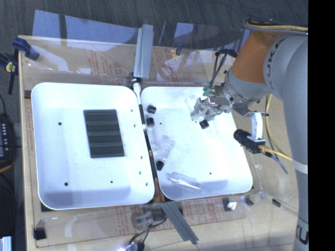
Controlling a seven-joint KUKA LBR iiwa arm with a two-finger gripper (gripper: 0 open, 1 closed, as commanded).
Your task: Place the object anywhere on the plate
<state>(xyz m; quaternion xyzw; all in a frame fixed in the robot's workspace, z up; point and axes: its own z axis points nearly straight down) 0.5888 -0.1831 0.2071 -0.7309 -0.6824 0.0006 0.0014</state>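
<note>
Bench: wooden top (31, 140) under both bins, dark carpet beyond its far edge.
Gripper: (203, 114) hangs over the far part of the right bin, metal fingers pointing down and toward the left.
Jaws: cannot tell whether spread or pressed together; the fingers blur into the white floor beneath them.
Arm: grey links with the orange band (251, 56) reach in from the right; cables loop beside the wrist.
Right bin: (241, 177) shallow, white, holding clear plastic objects that are hard to make out.
Clear object, near: (183, 181) lies close to the bin's front wall, well apart from the gripper.
Clear object, middle: (166, 146) lies near the bin's left side, between the gripper and the front piece.
Left bin: (47, 103) white, touching the right bin along the central divider.
Plate: dark ridged rectangular plate (104, 133) lies flat in the middle of the left bin, well apart from the gripper.
</note>
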